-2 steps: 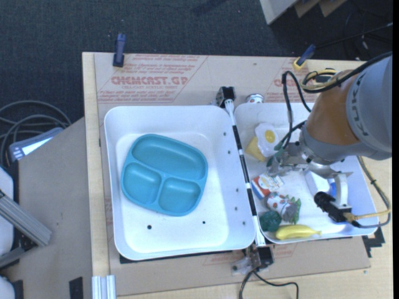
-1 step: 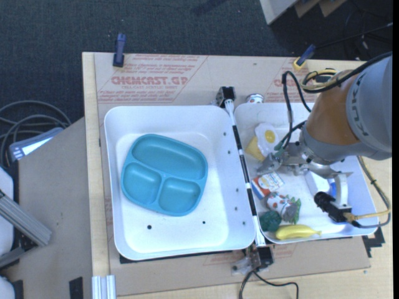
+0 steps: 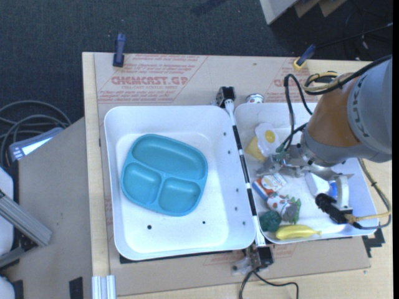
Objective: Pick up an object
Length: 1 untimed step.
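My gripper (image 3: 278,161) reaches low into the right bin (image 3: 274,112) from the right, under the grey arm with its orange band. Just left of and above it lies a yellow and white toy (image 3: 264,139). Below it lies a white and red packet (image 3: 272,183). Nearer the front edge are a small colourful item (image 3: 287,207), a green broccoli piece (image 3: 270,220) and a yellow banana (image 3: 297,232). A blue and white item (image 3: 340,188) lies under the wrist, partly hidden. I see nothing held.
The left bin (image 3: 124,229) holds a blue divided plate (image 3: 164,174). A ridge with clips (image 3: 240,161) separates the two bins. Both rest on a cardboard sheet (image 3: 149,80) over the bench.
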### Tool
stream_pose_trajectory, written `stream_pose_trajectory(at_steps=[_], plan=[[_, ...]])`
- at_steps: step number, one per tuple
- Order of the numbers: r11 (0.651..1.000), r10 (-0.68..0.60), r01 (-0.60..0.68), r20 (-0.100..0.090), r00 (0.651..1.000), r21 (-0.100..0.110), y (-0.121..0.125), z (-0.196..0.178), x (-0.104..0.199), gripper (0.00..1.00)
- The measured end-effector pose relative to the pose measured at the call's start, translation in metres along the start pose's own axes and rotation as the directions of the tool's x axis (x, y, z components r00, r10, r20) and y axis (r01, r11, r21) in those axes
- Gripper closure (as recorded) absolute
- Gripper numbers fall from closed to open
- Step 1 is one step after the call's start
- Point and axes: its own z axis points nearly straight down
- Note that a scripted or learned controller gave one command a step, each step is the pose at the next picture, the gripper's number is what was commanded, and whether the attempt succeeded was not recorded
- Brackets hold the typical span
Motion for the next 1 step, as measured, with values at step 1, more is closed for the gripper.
stream_pose_trajectory(at_steps=[1], plan=[[1.000,-0.001,0.000,0.004,1.000,0.008,0.0596,0.0043,0.0051,0.00]])
